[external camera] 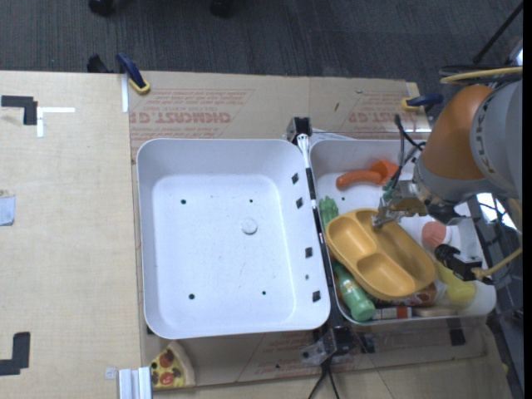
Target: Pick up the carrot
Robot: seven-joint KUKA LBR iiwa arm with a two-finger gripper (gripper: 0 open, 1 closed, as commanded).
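Presently, the carrot (363,175) is seen lying in the right bin (332,158) toward twelve o'clock, orange against the white floor. The gripper (387,212) is positioned just at five o'clock from the carrot, above the twelve o'clock rim of a yellow divided dish (378,253); whether its jaws are spread or closed cannot be told. A green bottle (352,296) is lodged at the dish's seven o'clock side. The left bin (223,231) is set alongside at nine o'clock.

carrot (363,175) in right bin (353,150), behind divided dish (380,254)
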